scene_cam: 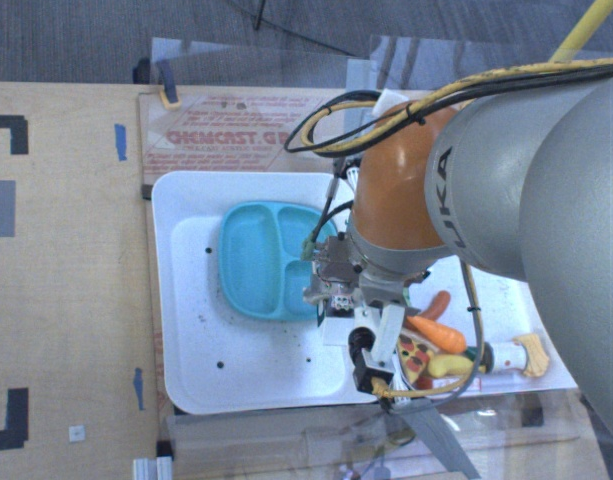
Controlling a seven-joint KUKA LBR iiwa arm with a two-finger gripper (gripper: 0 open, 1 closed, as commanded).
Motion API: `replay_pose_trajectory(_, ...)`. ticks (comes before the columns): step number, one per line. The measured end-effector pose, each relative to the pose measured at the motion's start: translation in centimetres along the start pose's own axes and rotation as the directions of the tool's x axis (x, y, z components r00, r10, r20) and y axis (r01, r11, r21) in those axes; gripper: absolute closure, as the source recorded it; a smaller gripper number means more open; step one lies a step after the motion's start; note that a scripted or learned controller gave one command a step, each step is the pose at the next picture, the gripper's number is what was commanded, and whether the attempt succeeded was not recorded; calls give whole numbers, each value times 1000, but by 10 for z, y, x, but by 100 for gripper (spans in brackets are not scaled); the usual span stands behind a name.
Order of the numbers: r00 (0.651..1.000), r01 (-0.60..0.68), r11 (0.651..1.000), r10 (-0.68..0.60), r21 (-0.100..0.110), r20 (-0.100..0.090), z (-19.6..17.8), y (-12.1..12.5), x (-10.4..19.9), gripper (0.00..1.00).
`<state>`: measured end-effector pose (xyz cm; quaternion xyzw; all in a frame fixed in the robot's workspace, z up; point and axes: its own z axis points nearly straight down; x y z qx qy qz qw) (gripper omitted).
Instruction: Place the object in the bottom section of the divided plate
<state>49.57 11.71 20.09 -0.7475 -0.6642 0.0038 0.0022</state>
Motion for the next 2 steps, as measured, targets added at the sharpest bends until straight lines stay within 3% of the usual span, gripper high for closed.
replay_pose_trajectory(1,1000,17,1000,-17,-5,1,-34,51,87,100)
replay_pose_trajectory(2,1000,17,1000,-17,-4,1,-34,50,87,0)
